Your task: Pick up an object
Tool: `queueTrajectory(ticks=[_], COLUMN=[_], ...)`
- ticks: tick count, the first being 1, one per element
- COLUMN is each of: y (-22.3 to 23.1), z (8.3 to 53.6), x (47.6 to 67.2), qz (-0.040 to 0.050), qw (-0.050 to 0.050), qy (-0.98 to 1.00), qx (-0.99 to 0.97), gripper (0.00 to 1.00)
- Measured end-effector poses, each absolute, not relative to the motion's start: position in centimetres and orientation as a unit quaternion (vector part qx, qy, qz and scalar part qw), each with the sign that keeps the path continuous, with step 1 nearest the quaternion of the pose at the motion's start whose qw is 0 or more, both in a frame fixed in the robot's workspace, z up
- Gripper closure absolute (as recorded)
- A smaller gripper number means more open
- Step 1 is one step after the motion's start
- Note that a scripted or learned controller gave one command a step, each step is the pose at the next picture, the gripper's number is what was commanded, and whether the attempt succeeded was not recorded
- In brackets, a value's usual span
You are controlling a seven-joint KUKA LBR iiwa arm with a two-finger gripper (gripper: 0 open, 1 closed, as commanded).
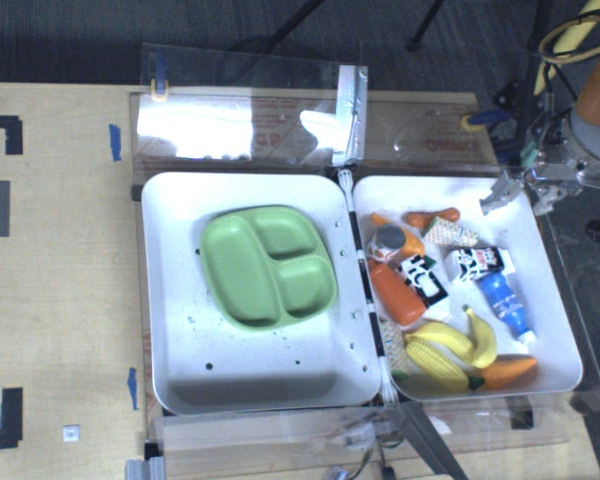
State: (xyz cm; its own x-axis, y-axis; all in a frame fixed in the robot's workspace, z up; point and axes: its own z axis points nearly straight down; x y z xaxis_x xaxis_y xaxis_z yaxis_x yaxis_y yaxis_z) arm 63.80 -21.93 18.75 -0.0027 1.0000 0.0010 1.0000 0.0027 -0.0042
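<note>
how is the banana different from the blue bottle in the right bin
The banana is yellow and curved; the blue bottle is blue, straight, with a white cap. The banana lies near the bin's front, against a corn cob and an orange carrot; the bottle lies farther back and to the right, beside a black-and-white carton. Both lie flat in the right bin.

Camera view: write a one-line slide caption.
Gripper above right bin of toy food; green tray in left bin.
</note>
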Motion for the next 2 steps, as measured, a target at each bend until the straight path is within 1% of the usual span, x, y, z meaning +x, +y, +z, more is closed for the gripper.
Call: queueTrajectory(ticks=[1, 2], y=[-21.91, -21.85], z=[14.21, 14.04], x=[61.73, 61.35], qz=[-0.0061, -0.0088], qw=[-0.009, -0.015], qy=[-0.692, -0.703], qx=[-0.722, -0.711], gripper=[0.00, 0.00])
